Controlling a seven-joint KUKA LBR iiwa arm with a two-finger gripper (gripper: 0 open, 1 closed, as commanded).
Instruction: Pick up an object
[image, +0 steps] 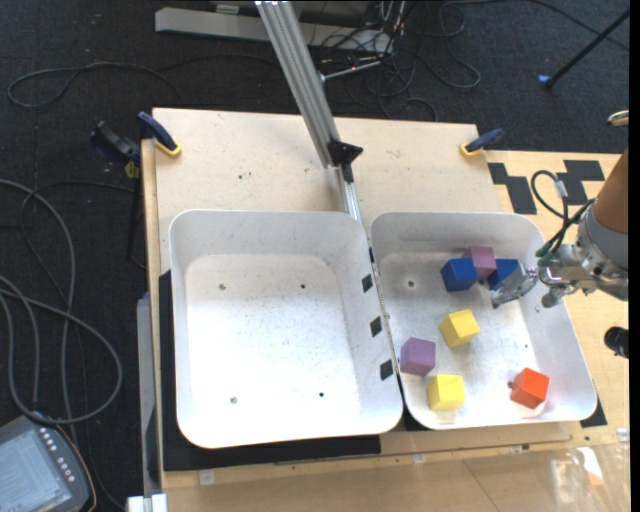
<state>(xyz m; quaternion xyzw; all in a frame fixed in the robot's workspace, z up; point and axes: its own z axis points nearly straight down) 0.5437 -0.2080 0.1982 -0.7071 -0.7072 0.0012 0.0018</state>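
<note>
So the arm (610, 235) comes in over the right edge of the surface (260, 160), and its gripper (512, 288) sits low inside the right bin (570, 340), close to that bin's right wall. Honestly can't tell if the fingers are open or closed, they're just a blurry grey lump from this angle, and I can't see anything clearly caught between them.

All the blocks are in the right bin. Up near its far edge there's a little cluster: a dark blue block (458, 274), a pale purple block (482, 260) touching it on the far right side, and a second blue block (505, 270) just beside that one. The gripper tip is right next to this second blue block, maybe touching it, hard to say.

Middle of the bin has a yellow block (460, 327). Nearer the front edge of the surface you've got a purple block (418, 355) by the bin's left wall, another yellow block (446, 392) just in front of it, and an orange block (530, 387) off in the bin's front right corner, well apart from the others.

The left bin (190, 300) sits alongside, touching the right one down the middle. A metal pole (305, 85) slants in from the far edge of the surface.
</note>
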